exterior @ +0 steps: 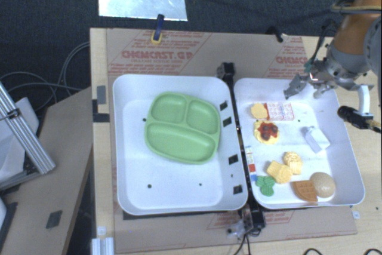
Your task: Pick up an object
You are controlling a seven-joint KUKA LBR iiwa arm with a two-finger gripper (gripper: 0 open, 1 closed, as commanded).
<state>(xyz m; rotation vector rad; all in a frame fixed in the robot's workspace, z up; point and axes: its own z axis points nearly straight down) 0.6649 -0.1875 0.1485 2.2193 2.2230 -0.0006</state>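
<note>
The right bin (346, 146) holds several toy foods: a red-checked packet (279, 111), an orange piece (259, 110), a round tart with red topping (267, 131), a small white carton (315, 138), a corn piece (292, 159), a yellow cheese wedge (279, 172), a green broccoli (265, 185), a waffle (305, 190) and a beige bun (323, 183). My gripper (308, 89) hangs over the far edge of this bin, above and right of the packet. It is open, with nothing between its fingers.
A green divided plate (182, 127) lies in the left bin (128, 188). A black divider with clips (234, 128) runs between the bins. A black handle-like part (357, 117) juts out over the right bin's right rim.
</note>
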